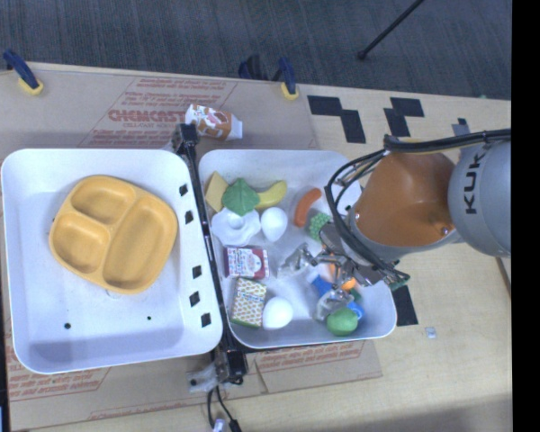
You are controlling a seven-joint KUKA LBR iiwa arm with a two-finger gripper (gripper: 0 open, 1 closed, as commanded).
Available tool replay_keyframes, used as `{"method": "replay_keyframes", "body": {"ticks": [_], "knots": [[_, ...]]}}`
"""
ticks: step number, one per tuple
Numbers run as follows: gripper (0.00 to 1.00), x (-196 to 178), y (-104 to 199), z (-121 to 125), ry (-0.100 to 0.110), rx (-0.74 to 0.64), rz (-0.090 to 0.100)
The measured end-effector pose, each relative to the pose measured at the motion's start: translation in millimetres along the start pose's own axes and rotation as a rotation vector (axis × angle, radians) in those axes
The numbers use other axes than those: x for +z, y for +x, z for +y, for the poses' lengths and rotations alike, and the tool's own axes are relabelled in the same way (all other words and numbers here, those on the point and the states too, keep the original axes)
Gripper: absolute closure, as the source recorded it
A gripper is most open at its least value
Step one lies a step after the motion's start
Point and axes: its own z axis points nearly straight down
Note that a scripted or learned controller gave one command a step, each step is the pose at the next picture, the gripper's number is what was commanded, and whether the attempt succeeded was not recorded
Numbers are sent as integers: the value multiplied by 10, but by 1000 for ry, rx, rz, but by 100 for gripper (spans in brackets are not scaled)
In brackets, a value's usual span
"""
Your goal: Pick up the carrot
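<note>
The carrot [305, 206] is a short orange piece lying at a slant in the right bin [252, 159], near its middle back, with a green bit [319, 226] at its lower end. My gripper [317, 269] hangs low over the bin's front right part, just nearer the front than the carrot and apart from it. Under the gripper lie small blue and orange toys [335, 286]. The arm's orange band [403, 202] covers the bin's right wall.
The right bin also holds a green leafy toy [240, 195], a banana [274, 193], white eggs [274, 222], small boxes [247, 262] and a green ball [342, 322]. In the left bin [36, 340] rests a yellow divided plate [113, 232]. A small bottle [212, 122] lies behind the bins.
</note>
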Motion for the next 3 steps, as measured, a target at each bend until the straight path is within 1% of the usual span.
{"method": "replay_keyframes", "body": {"ticks": [1, 2, 3], "knots": [[0, -8, 102, -155, 3, 77, -5], [0, 2, 194, -111, -1, 354, 1], [0, -1, 122, -157, 2, 618, -3]]}}
